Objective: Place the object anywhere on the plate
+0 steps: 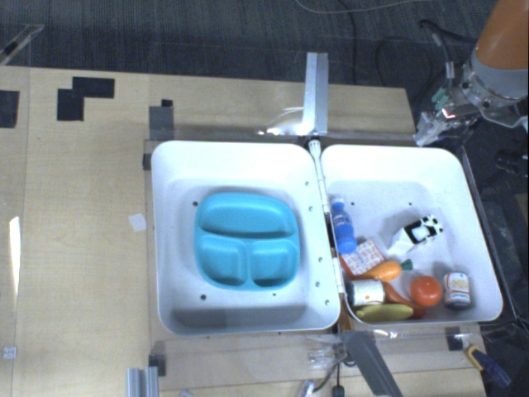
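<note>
Inside left bin, blue plate

Two white bins sit side by side. One blue plate lies in the left-hand bin; roughly eight small items crowd the right-hand bin.
</note>
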